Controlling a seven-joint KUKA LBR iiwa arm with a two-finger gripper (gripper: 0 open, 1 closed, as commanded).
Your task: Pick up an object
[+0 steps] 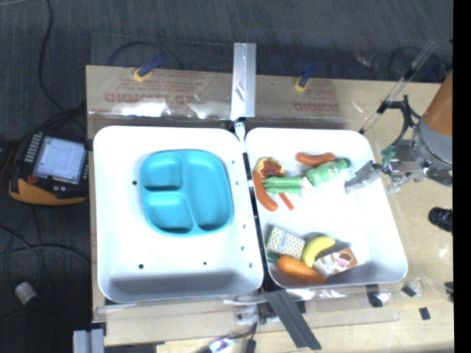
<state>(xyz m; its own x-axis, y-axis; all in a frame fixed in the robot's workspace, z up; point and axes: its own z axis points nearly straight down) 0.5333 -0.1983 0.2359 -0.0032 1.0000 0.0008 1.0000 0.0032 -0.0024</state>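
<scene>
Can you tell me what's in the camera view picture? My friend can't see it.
A robot's end effector hovers at the right edge of the right white bin, which holds toy food: a banana, a carrot, a green bottle and a sausage. The left white bin holds a blue divided tray.

Blue divided tray (185,191) in left bin (118,271), perhaps a handheld device (51,166) on floor

A wooden bench (430,248) bears two white bins (118,271) side by side, plus what looks like plastic sheeting (169,94).
</scene>
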